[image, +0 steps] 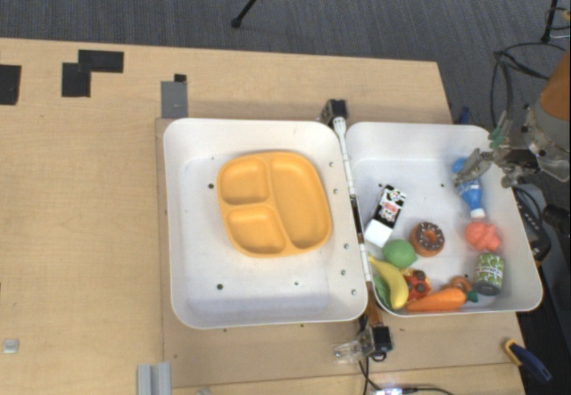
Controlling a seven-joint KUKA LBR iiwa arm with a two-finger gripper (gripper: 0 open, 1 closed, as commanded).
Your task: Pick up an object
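The right bin (419, 145) holds several small items. A blue bottle (467, 183) with a white cap lies near its right wall. Below it are a coral-pink lump (483, 235) and a small green can (489, 272). A brown round piece (428, 238), a green ball (400, 253), a white cube (378, 234) and a black-and-white box (390, 201) sit mid-bin. A banana (391, 282) and a carrot (437, 300) lie at the front. My gripper (496, 163) hovers over the bin's right rim, just right of the blue bottle, open, with nothing between its fingers.
The left bin (192, 233) carries an orange divided plate (272, 203). A metal divider (348, 179) runs between the two bins. Cables hang at the right beside the arm (553, 117). A clamp (361, 347) sits at the front edge below the bins.
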